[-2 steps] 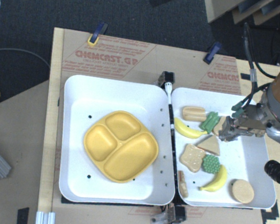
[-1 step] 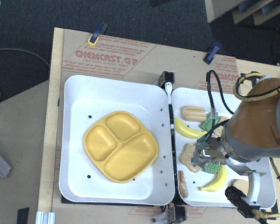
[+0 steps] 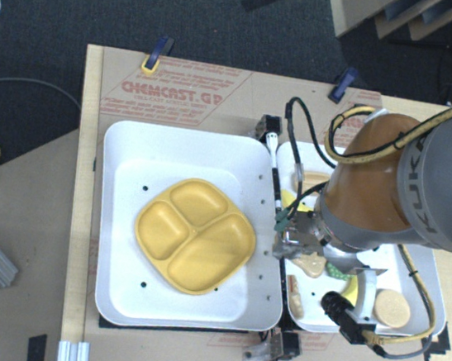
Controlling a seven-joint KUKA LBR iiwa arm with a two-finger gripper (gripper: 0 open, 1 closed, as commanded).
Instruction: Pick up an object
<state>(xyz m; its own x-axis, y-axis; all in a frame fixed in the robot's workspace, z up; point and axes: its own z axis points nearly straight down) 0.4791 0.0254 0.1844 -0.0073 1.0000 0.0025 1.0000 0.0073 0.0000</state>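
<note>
Two shallow white bins sit side by side on the desk (image 3: 82, 197), which is covered with a brown cardboard sheet printed in red lettering. Two clamps, one with a yellow tip (image 3: 154, 54) and one dark blue (image 3: 343, 84), grip the far edge of that sheet. The left bin (image 3: 105, 267) holds a yellow plate (image 3: 195, 235) divided into three compartments, lying flat near the middle of the bin floor. Further right, the right bin (image 3: 432, 284) is largely covered by the grey arm (image 3: 451, 182) with its orange band, which reaches in and hangs low over the bin. Around the wrist several small things lie on the bin floor: a tan flat piece (image 3: 310, 266), a green bit (image 3: 336, 273) just beside it, a brownish stick (image 3: 296, 296) near the bin's left wall, and a round beige disc (image 3: 391, 308). The gripper is hidden beneath the wrist, so I cannot tell how it is set.
</note>
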